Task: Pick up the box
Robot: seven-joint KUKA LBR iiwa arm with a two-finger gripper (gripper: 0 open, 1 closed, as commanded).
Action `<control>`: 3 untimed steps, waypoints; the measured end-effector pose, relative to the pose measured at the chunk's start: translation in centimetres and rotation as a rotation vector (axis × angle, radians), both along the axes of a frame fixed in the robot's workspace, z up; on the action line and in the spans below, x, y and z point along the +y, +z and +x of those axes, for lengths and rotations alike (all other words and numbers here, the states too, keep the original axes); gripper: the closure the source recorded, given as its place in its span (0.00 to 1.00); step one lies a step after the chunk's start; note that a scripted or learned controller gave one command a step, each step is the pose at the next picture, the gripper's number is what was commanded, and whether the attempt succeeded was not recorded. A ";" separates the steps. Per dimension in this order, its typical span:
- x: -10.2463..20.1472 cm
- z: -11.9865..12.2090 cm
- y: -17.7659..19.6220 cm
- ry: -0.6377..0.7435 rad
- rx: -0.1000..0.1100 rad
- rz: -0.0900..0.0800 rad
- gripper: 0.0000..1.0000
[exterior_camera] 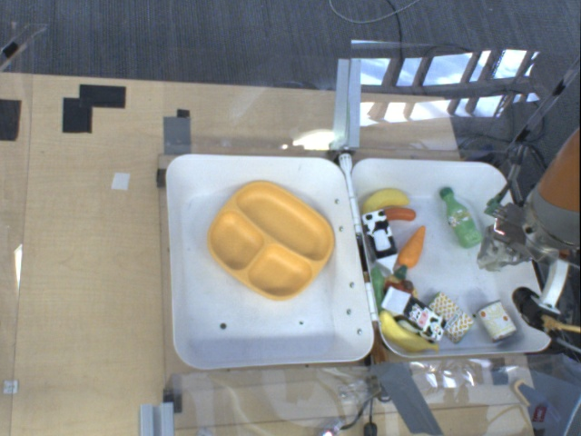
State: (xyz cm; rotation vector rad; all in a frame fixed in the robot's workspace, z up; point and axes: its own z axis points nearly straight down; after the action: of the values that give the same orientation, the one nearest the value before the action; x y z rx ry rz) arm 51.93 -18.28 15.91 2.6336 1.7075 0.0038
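We're counting two bins (195,334), one plate (270,239), two bananas (385,198), one carrot (411,246), one bottle (461,218), three boxes (451,315).

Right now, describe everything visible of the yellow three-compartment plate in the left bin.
The yellow three-compartment plate looks like smooth moulded plastic, rounded at its corners, with one long section and two smaller ones split by raised ridges. It lies flat and turned at a slant, near the middle of the left white bin, with nothing in it and nothing else touching it.

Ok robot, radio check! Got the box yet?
Gripper over right bin's right edge, nothing seen in it. Box near front right corner, untouched. Bottle left of gripper.
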 end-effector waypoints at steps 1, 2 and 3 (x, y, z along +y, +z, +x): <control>-0.8 7.6 -3.4 0.024 0.000 0.000 1.00; 1.2 -1.8 -6.9 0.122 -0.009 -0.002 1.00; -1.4 4.6 -6.9 0.327 -0.009 -0.005 1.00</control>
State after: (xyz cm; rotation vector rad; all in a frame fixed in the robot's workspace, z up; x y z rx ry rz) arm 56.56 -19.72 8.98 2.3142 2.1077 0.0120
